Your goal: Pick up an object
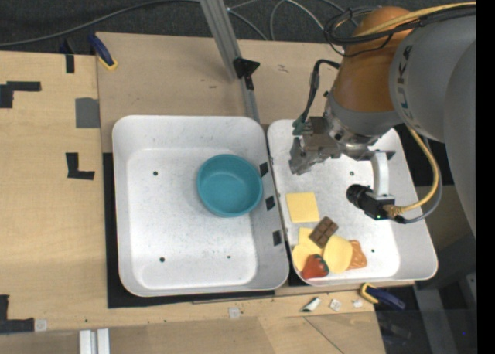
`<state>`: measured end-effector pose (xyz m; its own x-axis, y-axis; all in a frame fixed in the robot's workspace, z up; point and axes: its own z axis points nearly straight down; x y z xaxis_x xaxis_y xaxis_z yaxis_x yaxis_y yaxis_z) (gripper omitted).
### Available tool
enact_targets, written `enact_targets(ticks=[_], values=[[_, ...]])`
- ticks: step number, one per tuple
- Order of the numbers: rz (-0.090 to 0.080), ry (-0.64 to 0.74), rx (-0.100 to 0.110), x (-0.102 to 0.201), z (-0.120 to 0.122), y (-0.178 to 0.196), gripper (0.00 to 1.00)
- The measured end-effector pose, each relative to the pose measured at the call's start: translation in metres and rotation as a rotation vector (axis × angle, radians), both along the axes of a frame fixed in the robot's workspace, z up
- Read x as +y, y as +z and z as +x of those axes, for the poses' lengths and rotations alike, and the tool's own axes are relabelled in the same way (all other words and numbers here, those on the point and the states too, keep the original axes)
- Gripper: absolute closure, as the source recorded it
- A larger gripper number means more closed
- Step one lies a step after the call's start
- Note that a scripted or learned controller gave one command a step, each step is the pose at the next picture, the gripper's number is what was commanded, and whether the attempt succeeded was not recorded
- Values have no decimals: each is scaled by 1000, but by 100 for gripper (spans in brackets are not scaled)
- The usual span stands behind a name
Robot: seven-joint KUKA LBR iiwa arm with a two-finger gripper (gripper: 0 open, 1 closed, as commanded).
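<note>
The grey-and-orange arm's dark metal gripper [303,158] hangs over the upper-left part of the right shallow white plastic bin [414,267], and the view gives no way to tell how it is set or whether it has hold of anything; nothing is seen in its grasp. The likely targets lie at about six o'clock from it, toward the near edge of that bin: a flat pale-yellow square tile [302,207] just below the gripper, then a small dark-brown rectangular block [324,229], and beyond it a tight cluster of a round yellow piece [337,253], a small red rounded piece [314,267] and an orange piece [357,256], touching or overlapping one another. All look like light, rigid toy pieces with smooth, probably slippery faces. The tile lies flat and offers little edge, so it would be hard to pinch; the brown block stands slightly apart and seems best taken across its short sides. At nine o'clock, in the left speckled white bin [139,213], sits a round teal plastic bowl [228,184], stiff and light, graspable by its thin rim. The bins rest on a tan wooden surface [46,190].
</note>
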<state>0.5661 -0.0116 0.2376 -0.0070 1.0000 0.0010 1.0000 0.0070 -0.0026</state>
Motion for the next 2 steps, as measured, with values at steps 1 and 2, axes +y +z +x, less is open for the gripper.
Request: enact_targets(ticks=[1,2], values=[[1,1,-2,58,18,5,100],[-1,-1,-1,107,37,-10,100]])
